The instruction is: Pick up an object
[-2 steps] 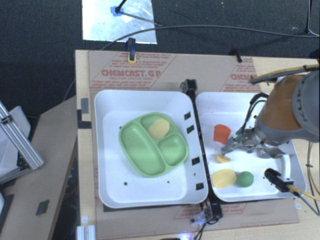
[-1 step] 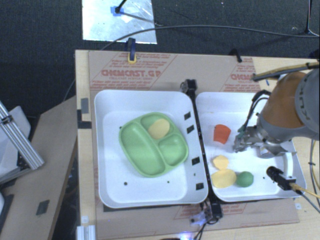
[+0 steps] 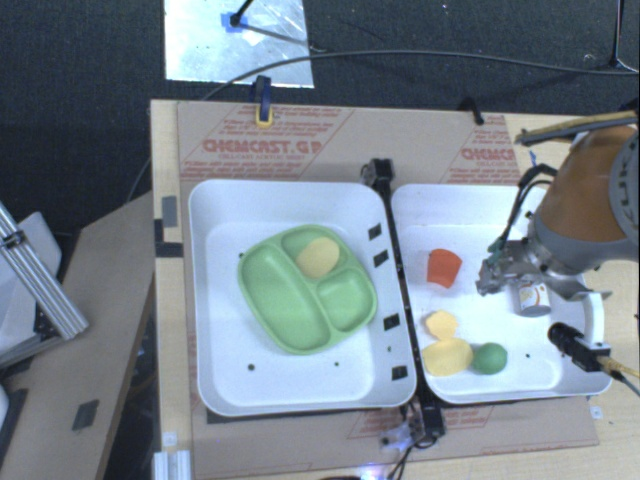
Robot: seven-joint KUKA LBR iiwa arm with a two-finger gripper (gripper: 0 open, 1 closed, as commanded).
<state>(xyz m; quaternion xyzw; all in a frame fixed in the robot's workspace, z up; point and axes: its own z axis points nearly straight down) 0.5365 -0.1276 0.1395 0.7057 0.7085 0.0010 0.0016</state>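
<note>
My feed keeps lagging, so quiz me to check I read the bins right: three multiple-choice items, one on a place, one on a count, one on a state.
1. Where does the green divided plate lie?
A. in the left bin
B. in the right bin
C. on the cardboard behind the bins

2. How many loose things lie on the right bin's floor?
A. two
B. four
C. six

3. What lies in the plate?
A. a red thing
B. nothing
C. a yellow thing

Answers:
1 A, the plate sits mid-floor in the left bin.
2 B, a red thing, two yellow things and a green ball.
3 C, a yellow thing rests in the plate's upper compartment.

The claw hangs over the right bin, beside the red thing.
</note>
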